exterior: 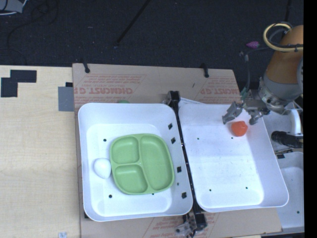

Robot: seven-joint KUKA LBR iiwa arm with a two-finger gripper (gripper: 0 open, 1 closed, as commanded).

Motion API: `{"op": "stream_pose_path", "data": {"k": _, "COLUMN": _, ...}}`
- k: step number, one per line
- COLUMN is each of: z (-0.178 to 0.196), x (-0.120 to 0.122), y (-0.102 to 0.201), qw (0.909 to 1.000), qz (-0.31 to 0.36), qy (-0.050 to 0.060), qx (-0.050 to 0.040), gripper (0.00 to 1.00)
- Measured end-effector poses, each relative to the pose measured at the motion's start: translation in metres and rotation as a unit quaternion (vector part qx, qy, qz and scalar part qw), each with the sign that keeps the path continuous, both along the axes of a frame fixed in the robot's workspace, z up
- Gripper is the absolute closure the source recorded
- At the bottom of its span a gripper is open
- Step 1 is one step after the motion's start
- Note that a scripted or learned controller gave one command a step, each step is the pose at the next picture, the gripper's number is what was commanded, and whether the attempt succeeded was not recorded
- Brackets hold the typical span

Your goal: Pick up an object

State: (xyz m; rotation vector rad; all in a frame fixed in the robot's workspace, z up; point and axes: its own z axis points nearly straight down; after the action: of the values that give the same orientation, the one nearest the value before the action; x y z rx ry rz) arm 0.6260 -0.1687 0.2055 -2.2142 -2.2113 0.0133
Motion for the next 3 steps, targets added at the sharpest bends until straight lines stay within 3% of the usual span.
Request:
{"op": "stream_pose_path", "data": {"k": 1, "z": 0.008, "x": 0.003, "y": 0.000, "qw": 1.0000, "qz": 0.001, "qy": -0.007, "qx": -0.0013, "gripper": 0.00}}
{"op": "stream_pose_path", "data": {"k": 3, "z": -0.080, "x": -0.002, "y": -0.003, "qw": 1.0000, "qz": 0.001, "qy": -0.004, "qx": -0.0008, "gripper": 0.00}}
